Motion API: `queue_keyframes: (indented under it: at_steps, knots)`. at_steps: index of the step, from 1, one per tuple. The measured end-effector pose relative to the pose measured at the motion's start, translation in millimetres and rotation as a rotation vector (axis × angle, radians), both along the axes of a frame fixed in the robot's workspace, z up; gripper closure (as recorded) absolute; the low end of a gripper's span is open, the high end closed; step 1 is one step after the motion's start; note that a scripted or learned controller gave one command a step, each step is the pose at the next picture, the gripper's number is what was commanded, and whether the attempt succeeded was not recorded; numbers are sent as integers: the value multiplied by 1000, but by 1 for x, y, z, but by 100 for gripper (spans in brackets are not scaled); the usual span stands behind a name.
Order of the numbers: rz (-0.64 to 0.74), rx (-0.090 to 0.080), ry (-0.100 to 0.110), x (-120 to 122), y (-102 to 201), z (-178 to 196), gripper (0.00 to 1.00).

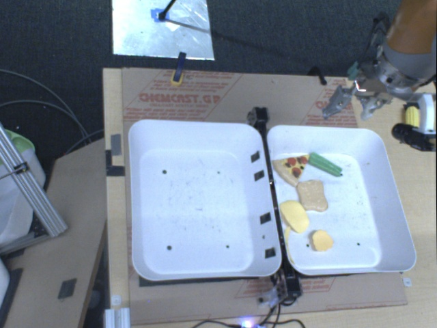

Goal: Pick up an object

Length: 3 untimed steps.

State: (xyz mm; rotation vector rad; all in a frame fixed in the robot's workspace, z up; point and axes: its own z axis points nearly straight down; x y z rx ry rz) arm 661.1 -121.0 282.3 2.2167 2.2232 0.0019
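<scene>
You're still at the approach stage here: the gripper (355, 103) hangs above the far rim of the right bin (382, 183), fingers spread apart with nothing between them. All the toy food sits below and to its left in that bin: the green bean pod (325, 164) is closest, then the pizza slice (291, 169), the tan toast piece (313, 195), the yellow chip-like piece (295, 216) and a small yellow lump (321, 240) furthest off. Next you'd need to pick one, swing over it and drop down.
</scene>
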Motion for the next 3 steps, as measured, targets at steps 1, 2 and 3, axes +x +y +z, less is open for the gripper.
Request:
queue_keyframes:
  at_steps: [1, 2, 3]
  knots:
    - [9, 6, 10, -6, 96, -104, 0]
    - [13, 8, -2, 8, 224, -97, 0]
    - [3, 1, 8, -55, 241, -203, 0]
